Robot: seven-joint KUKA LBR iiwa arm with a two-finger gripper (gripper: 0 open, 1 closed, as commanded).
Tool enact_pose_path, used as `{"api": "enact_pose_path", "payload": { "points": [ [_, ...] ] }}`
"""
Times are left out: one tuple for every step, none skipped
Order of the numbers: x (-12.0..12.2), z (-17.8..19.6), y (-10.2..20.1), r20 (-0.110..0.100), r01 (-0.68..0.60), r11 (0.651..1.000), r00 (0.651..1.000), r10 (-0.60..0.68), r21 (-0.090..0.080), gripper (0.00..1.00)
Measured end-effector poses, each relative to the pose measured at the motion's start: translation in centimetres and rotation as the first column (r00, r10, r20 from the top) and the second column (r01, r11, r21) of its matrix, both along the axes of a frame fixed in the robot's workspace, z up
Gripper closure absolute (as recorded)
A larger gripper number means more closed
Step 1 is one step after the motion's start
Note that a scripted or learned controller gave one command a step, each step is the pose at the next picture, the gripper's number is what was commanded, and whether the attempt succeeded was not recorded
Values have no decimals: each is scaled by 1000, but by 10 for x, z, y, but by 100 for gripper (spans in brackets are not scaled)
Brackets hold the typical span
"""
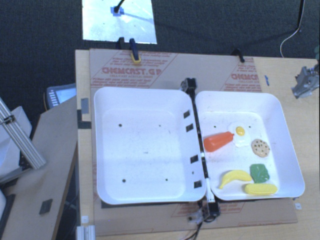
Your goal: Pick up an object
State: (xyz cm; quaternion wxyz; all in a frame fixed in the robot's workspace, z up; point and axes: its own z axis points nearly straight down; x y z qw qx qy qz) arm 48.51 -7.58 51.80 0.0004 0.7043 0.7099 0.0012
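Toy foods of moulded plastic, six of them, lie in the shallow white bin (281, 115) nearer the claw, and any of them could be picked. I see the grey metal claw (305, 81) at the view's right edge, over the bare wooden bench (280, 76), outside that bin's far right corner and touching none of the toys. From this angle I cannot tell whether the claw is open or closed, and nothing shows in its grip.

Closest to the claw, toward me and a little to the view's left of it, is the white fried egg with a yellow yolk (240, 134). The orange carrot-shaped piece (218, 141) touches the egg on the side away from the claw, its tip pointing at the egg. Just beside the egg, nearer me, sits the round tan cookie with dark chips (260, 147). Further from the claw, along the bin's near wall, are the green leafy chunk (259, 172), the curved yellow banana (235, 178) just beside it, and the yellow oblong piece (260, 188) close under the green chunk.

The second white bin (145, 144) lies well apart from the claw, beyond the row of black clips (189, 128) joining the two bins. Both bins rest on a brown cardboard sheet with red lettering (130, 70), held at its far edge by a yellow-tipped clamp (135, 56). Past that lies a silvery square sheet (119, 14).
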Motion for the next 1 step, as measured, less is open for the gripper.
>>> {"api": "enact_pose_path", "payload": {
  "points": [
    [2,-71,58,-5,-2,1000,1000,2,0,100]
  ]
}}
